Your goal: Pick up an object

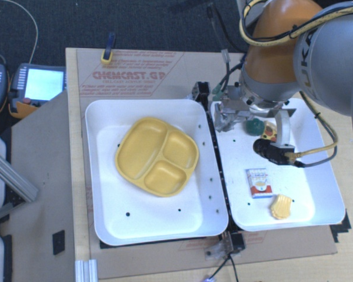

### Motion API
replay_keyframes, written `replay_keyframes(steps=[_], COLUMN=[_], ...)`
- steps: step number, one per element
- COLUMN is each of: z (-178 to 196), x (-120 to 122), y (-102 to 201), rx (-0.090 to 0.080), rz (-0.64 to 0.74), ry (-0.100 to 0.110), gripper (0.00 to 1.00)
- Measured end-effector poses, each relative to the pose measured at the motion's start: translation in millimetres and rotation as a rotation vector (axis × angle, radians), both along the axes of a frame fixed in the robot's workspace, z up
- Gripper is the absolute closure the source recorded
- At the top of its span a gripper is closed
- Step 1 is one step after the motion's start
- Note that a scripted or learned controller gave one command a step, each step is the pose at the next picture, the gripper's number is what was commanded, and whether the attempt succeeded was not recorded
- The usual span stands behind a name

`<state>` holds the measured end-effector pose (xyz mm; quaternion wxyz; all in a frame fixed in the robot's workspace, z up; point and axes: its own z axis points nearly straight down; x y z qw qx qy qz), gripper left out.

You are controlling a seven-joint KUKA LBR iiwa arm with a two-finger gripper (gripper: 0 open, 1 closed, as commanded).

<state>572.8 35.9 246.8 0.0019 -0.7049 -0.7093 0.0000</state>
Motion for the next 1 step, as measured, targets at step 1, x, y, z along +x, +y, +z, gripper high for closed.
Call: replay_keyframes(steps=[1], z=[-16.3], x=[1.6], y=[48.5], rx=[-0.001], rz=[-0.001], ry=[0.002], gripper=[1.00])
